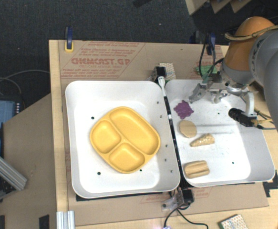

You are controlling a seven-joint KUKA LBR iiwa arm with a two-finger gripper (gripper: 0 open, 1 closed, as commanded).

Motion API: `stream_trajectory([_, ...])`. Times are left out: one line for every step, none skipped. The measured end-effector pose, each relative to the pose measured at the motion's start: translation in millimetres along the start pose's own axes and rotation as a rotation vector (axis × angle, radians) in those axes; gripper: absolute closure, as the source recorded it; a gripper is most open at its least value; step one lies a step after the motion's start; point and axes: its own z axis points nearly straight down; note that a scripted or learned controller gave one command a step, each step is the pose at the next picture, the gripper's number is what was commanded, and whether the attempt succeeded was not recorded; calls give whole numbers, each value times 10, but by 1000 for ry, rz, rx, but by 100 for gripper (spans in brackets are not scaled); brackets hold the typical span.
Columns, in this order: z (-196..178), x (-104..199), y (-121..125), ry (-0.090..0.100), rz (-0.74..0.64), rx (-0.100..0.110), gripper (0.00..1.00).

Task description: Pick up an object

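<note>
A: Start at the left. What sits in the left shallow white bin (77,142)?

B: A yellow plastic plate with three compartments (124,138), lying flat near the bin's middle. It has bare bin floor on every side, though less toward the right wall. It is wide and low, so I judge it a poor thing to pinch.

A: And across the divider?

B: The right shallow white bin (253,161) carries four small things, all in its left half. A purple crumpled piece (183,109) lies near the far-left corner. Toward the near edge from it comes a round tan cookie-like piece (187,128), then a pale yellow cone-shaped piece (202,140) just beside it, then a tan bread-roll-shaped piece (196,168) close to the near-left corner, well apart from the others.

A: Where is the hand?

B: The hand (210,93) hangs over the far edge of the right bin, just right of the purple piece. Its fingers look spread, with nothing between them.

A: So which step is this?

B: The approach, I judge; nothing is lifted yet. The next move calls for choosing a target, centring over it and coming down. The purple piece is nearest, but it lies close to the left wall. The right half of that bin is bare floor, so there is room to swing there.
</note>
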Motion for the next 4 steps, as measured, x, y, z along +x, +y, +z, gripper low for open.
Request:
stream_trajectory([0, 0, 0, 0, 0, 0, 0])
stream_trajectory([0, 0, 0, 0, 0, 0, 0])
stream_trajectory([-3, 512, -1, 2, -2, 4, 0])
stream_trajectory([1, 498, -3, 2, -1, 4, 0])
